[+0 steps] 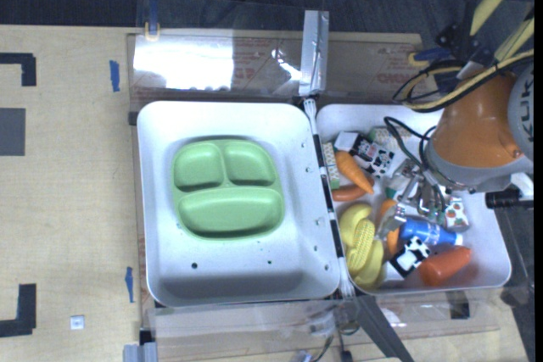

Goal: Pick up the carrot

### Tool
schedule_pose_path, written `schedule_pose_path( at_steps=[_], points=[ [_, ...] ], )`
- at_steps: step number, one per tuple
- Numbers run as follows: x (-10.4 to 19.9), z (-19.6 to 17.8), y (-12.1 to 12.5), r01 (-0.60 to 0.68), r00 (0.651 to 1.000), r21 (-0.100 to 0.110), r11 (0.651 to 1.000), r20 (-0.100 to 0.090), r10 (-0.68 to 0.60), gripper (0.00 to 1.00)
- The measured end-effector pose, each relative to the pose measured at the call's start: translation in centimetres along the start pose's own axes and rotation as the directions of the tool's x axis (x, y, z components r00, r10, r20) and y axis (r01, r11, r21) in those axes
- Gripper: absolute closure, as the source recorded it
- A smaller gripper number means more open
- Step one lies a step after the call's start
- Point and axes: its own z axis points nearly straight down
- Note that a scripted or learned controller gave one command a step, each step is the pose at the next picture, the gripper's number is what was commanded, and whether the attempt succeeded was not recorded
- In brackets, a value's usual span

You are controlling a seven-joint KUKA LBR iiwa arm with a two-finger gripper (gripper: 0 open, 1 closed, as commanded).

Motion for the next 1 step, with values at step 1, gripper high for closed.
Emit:
schedule_pose_path(
  at_steps=[1],
  points=[
    [-0.29, -0.87, 0.11, -0.004, 1.000, -0.004, 1.000, 0.006, 0.004, 1.00]
  ],
)
